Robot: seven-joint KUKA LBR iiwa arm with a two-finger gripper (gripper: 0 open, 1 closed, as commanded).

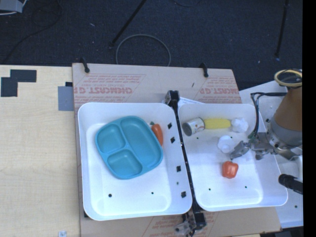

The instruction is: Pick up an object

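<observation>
One target: red pepper point(229, 169) | step: approach | my gripper point(239, 151) just above it, fingers spread, holding nothing | next: descend, close.

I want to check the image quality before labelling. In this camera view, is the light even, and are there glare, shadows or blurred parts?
Camera view: the light is bright and fairly even on both bins; the right bin is nearly washed out, so the white objects blend into it. The blue tray casts a soft shadow. The floor behind is dark. The gripper looks slightly blurred.
</observation>
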